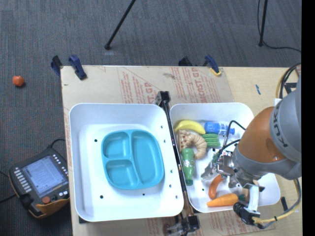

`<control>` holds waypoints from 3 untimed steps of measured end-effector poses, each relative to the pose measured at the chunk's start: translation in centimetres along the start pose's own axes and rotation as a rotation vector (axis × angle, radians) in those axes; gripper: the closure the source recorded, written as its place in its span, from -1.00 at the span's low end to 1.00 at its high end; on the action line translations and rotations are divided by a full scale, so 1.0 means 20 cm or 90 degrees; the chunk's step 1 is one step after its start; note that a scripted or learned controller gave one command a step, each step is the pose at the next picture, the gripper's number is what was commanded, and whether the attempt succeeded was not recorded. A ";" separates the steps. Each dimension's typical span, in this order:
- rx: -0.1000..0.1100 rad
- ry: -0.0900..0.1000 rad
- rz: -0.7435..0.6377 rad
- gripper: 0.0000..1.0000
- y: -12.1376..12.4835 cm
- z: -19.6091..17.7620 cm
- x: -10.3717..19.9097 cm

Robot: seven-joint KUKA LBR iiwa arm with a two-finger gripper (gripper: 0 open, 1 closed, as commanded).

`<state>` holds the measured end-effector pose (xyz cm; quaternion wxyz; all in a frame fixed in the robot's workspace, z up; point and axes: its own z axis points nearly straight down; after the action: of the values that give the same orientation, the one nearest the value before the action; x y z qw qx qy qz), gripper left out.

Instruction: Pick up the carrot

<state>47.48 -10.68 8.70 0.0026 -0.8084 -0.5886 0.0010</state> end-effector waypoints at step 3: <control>-0.001 0.000 0.281 1.00 -0.04 -0.25 0.11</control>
<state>47.52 -8.33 13.79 0.0014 -0.9177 -0.3974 0.0009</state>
